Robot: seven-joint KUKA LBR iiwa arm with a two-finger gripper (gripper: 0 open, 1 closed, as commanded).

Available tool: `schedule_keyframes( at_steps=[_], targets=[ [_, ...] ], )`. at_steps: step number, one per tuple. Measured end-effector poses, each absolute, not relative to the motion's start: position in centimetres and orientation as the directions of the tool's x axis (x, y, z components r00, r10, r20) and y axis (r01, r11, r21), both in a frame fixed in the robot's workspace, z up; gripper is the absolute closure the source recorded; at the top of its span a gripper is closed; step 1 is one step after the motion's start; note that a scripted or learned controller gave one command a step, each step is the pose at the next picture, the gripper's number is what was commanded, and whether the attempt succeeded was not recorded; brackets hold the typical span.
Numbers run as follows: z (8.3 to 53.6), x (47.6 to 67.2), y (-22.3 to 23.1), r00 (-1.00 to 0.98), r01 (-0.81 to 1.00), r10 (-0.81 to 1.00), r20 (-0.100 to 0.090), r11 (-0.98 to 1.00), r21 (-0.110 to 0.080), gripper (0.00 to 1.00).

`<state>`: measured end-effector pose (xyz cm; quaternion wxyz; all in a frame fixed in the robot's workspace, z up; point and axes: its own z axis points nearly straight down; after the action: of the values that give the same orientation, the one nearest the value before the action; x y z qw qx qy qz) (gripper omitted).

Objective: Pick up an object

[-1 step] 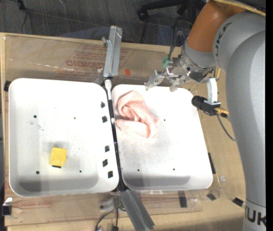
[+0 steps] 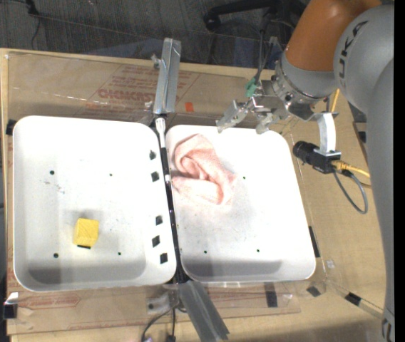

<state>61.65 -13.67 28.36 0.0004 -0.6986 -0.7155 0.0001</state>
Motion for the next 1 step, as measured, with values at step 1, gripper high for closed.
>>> schedule_keyframes(
  at_steps=[1],
  targets=[
    [13.03,60.15,-14.30,0.012,1.000,1.000,0.000,-0.012,-0.007,0.00]
  ],
)
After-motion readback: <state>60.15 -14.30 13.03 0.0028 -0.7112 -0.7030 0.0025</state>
